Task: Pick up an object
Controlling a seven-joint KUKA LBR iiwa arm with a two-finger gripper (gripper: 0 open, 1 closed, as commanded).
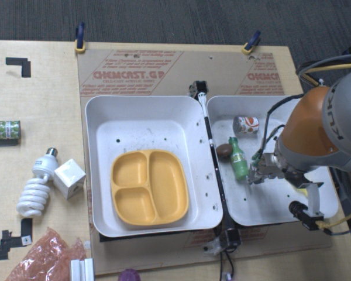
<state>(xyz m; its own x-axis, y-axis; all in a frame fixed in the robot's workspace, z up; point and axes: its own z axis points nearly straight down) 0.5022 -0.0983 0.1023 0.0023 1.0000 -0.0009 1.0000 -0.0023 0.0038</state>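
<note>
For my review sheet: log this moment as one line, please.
stage: approach | gripper: low in right bin, beside green bottle | grasp: none seen | nearby: brown object, can | left bin: yellow tray

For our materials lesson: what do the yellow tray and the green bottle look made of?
Yellow tray: probably moulded plastic, matte, with an even colour and rounded compartment walls. Green bottle: likely plastic or glass, somewhat glossy; too small to tell which.
</note>
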